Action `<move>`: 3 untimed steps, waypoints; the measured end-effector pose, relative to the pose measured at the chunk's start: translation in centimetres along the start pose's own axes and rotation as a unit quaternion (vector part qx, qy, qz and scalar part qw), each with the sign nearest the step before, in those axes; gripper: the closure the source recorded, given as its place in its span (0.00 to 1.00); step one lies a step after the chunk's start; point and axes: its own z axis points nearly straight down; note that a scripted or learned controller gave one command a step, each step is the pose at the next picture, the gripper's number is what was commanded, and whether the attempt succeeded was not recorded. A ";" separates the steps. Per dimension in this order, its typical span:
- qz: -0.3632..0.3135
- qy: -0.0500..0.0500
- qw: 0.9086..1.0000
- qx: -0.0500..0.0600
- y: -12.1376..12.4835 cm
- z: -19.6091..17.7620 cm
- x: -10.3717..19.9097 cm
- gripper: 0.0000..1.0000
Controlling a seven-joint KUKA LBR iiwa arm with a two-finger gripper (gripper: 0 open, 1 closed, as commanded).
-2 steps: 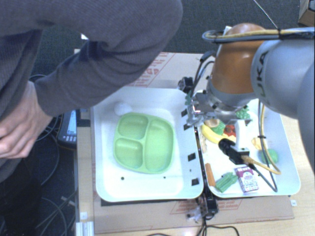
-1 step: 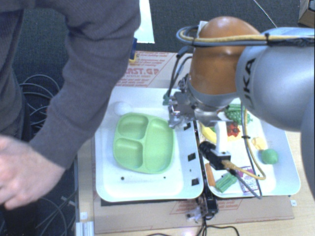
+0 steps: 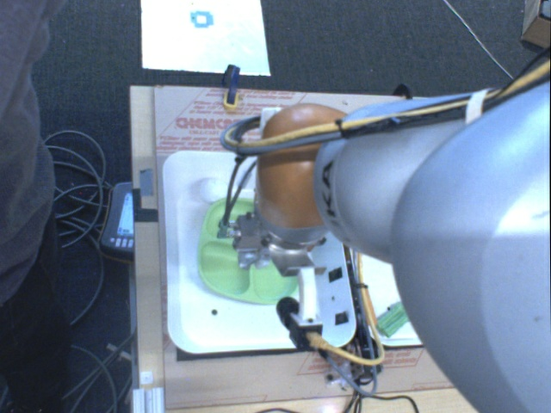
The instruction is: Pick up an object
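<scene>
A light green, flat rounded object (image 3: 225,261) lies in the left white bin (image 3: 185,317). My arm, with its orange band (image 3: 288,175), reaches over that bin and covers much of it. The gripper's body (image 3: 258,248) hangs directly over the green object's right half. A small white round thing (image 3: 209,187) lies near the bin's far left corner. A green ridged piece (image 3: 392,319) peeks out beyond the arm, in the right bin.
The bins rest on a cardboard sheet (image 3: 198,119) on the bench. A blue and yellow clamp (image 3: 231,86) sits at the cardboard's far edge. Cables (image 3: 353,364) hang from the wrist over the near edge. A white paper (image 3: 202,24) lies on the floor beyond.
</scene>
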 end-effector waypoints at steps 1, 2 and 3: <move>0.008 -0.001 1.000 -0.007 3.2 -3.1 -6.5 1.00; 0.008 -0.001 1.000 -0.005 -1.4 -4.4 -13.9 1.00; 0.009 -0.002 1.000 -0.007 -1.4 -4.7 -22.6 1.00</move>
